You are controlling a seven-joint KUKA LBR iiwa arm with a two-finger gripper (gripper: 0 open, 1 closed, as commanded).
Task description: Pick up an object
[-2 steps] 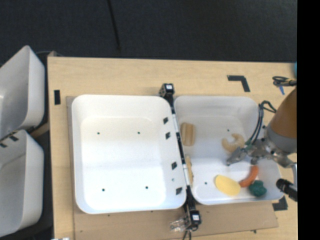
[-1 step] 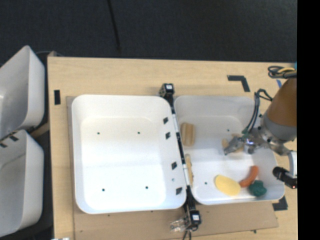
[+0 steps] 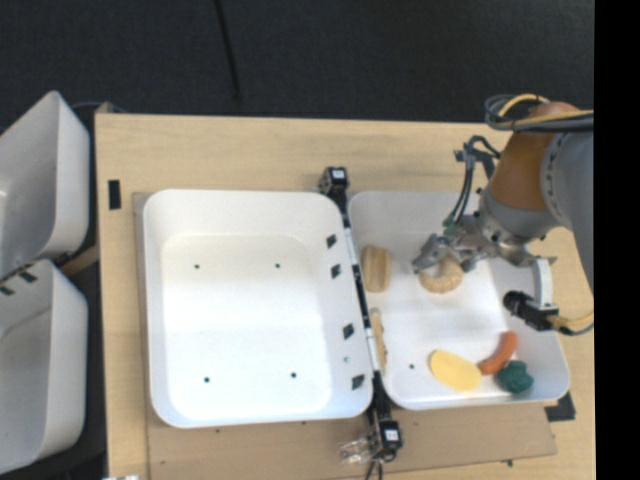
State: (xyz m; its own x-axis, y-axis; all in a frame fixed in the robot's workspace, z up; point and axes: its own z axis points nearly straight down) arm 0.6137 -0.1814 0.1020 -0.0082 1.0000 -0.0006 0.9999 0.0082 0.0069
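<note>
The arm reached in from the right, bent down over the right bin (image 3: 400,213). Its gripper (image 3: 441,258) stood just above a round tan bun (image 3: 441,280), which had no clear long axis. Whether the gripper gripped the bun, I could not tell.

The bench (image 3: 250,153) was pale wood, its bare top showing along the twelve o'clock edge; two shallow white bins lay directly on it, touching side by side; the left bin (image 3: 160,298) sat toward nine o'clock, the right bin (image 3: 400,218) toward three o'clock.
</note>
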